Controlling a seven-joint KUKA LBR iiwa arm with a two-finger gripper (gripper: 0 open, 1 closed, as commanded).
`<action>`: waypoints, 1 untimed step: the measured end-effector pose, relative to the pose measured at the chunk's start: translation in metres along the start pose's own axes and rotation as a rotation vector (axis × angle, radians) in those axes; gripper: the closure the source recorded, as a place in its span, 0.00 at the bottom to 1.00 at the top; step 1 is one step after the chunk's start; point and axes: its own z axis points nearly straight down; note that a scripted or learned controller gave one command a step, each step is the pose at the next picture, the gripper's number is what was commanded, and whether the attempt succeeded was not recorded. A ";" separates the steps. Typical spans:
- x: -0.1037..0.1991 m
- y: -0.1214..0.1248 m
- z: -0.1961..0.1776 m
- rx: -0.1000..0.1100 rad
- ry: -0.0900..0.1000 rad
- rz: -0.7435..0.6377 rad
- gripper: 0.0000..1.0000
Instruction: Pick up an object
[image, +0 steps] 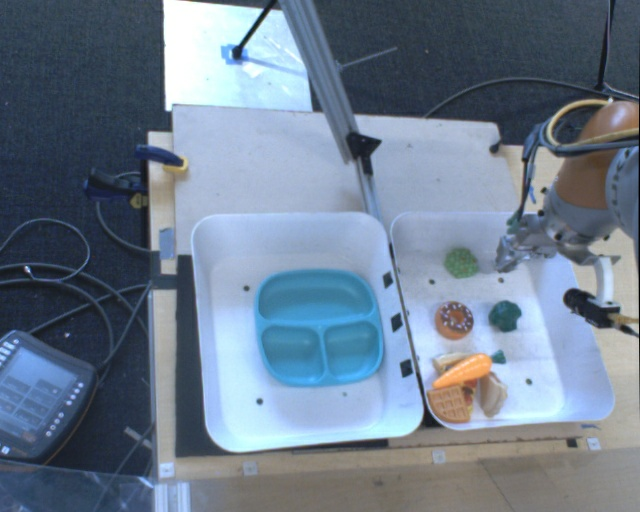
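Two white bins are sitting side by side on the surface (260, 160). A blue divided plate (320, 327) is lying in the left bin (220, 400). The right bin (575, 385) is holding a light green piece (461, 263), a dark green piece (505, 316), a doughnut (454, 320), a carrot (463, 370) and a waffle (451, 404). The claw (508, 256) is hanging just right of the light green piece, holding nothing visible; its spread cannot be told.
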 end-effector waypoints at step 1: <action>-0.002 -0.004 -0.047 0.001 0.002 0.004 1.00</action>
